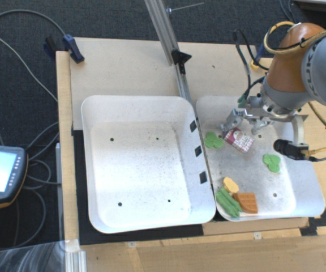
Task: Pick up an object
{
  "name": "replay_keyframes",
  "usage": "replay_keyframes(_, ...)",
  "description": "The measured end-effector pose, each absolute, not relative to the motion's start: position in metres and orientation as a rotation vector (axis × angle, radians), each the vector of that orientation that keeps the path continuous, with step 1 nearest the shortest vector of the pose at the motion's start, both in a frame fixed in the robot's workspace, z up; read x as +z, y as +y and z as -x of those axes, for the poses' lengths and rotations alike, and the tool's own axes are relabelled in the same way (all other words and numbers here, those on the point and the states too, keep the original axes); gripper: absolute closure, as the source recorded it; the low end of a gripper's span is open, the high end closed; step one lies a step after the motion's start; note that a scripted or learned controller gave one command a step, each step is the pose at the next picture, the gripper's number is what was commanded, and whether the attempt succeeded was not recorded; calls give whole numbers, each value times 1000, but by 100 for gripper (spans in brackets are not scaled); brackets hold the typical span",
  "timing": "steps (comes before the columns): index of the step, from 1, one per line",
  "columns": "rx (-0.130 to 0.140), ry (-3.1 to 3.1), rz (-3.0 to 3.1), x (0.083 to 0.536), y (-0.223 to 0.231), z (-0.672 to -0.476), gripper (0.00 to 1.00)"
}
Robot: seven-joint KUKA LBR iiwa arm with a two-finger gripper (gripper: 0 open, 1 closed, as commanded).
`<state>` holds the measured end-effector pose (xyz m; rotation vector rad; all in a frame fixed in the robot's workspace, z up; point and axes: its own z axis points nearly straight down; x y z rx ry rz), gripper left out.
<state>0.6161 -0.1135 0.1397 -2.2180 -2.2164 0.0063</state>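
A small pink-and-white packet [239, 141] lies in the right bin [304, 194], in its far half, a little nearer the bin's left wall than its right. The hand [245, 123] is directly over it; its metal fingers [232, 119] reach down to the packet's far edge, but whether they are spread or closed, or touching the packet at all, I cannot tell from this angle. Above the hand, the grey arm with its orange band [293, 52] comes in from the right side of the surface [129, 61].

Just left of the packet, against the bin's left wall, sits a green piece [213, 140]. Another green piece [273, 162] lies toward the right wall, near a black fitting on the arm. At the near left corner of the same bin are a yellow piece [231, 184], a long green piece [228, 201] and an orange block [247, 203], close together.

The left bin [95, 109] stands beside it, their walls meeting in the middle. An aluminium rail [160, 24] slants across the far part of the surface.
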Motion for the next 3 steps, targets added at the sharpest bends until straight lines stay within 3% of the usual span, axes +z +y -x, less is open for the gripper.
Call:
replay_keyframes(1, -1, -2225, 2226, 97, -115, -619, 0)
replay_keyframes(2, -11, -2229, 2229, 111, -114, -621, 100)
replay_keyframes(3, -9, -2229, 2224, 176, -111, -624, 100)
